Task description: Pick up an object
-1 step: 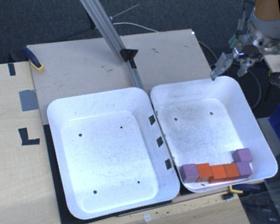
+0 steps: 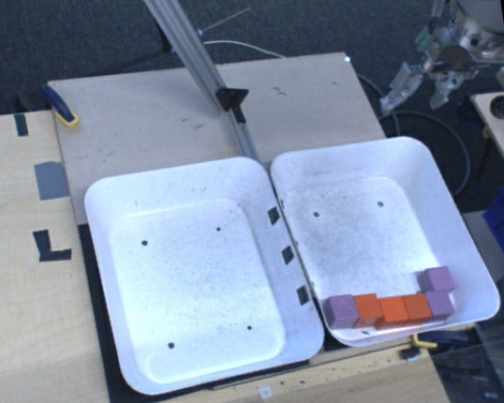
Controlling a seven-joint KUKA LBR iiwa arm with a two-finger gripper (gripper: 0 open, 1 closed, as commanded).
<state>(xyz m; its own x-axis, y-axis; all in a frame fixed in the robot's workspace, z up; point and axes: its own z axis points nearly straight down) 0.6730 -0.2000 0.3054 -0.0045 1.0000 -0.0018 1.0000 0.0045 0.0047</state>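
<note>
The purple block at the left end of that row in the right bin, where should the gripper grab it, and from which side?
Probably from straight above. The purple block has its top and left face showing; its right face butts against an orange block, and the right bin wall rises close along its near side. Fingers would likely fit best across its far and near faces, though the near gap looks tight.

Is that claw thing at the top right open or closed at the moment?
Open. The gripper hangs outside the bins, beyond the right bin, its two fingers spread apart with nothing between them.
</note>
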